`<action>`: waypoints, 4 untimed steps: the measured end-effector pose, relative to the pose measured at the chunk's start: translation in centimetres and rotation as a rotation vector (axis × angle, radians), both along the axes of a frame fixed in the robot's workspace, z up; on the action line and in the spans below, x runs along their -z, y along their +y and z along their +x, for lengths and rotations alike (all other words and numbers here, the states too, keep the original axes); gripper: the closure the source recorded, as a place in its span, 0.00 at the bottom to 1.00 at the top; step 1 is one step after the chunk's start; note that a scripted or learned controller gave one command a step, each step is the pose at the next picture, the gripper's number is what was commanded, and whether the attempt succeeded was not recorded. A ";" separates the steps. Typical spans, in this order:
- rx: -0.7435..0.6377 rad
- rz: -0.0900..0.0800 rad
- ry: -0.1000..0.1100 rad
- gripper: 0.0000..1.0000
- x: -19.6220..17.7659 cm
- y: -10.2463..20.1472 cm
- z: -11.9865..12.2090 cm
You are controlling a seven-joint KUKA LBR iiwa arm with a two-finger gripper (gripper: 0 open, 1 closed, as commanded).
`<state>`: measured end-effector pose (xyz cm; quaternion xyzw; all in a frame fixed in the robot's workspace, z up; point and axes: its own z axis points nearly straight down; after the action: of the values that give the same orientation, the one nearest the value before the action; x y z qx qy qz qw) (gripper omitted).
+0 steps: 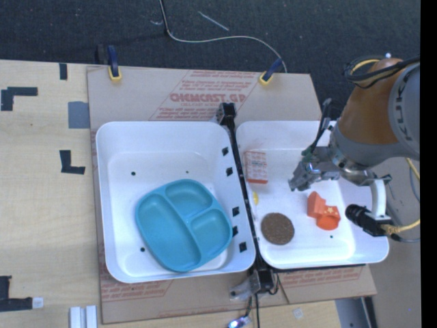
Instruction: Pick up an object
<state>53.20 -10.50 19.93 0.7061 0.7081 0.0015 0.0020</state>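
A: Gripper (300, 182) low in right bin (300, 251), above & left of orange piece (322, 211). Finger state? Can't tell, dark tips merge at this angle. Nothing seen betw. them.

B: Risks?

A: Prob. miss. Orange piece just beside tips, not under; closing here likely grabs air or nudges it toward bin wall. Piece looks hard plastic, chunky, angled faces: could squirt out of a pinch. Brown disc (278, 228) flat, low, rough-looking, near front of same bin; hard to get under, fingers may scrape bin floor. Small card w/ red print (255, 166) lying flat by divider (235, 176); thin, same problem.

B: Left bin (113, 203)?

A: Blue tray (183, 223), three compartments, smooth moulded plastic, rounded corners. Well apart from gripper. Wide & shallow, only rim offers a grip.

B: Best target?

A: Orange piece, prob. Nearest, tallest.
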 end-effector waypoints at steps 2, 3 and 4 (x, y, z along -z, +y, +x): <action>-0.002 0.001 0.006 1.00 -3.8 5.0 1.3; -0.003 0.002 0.006 1.00 -4.0 9.1 3.2; -0.004 0.003 0.005 1.00 -4.6 14.1 5.6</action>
<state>58.84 3.62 24.50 0.7047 0.7095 0.0006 -0.0007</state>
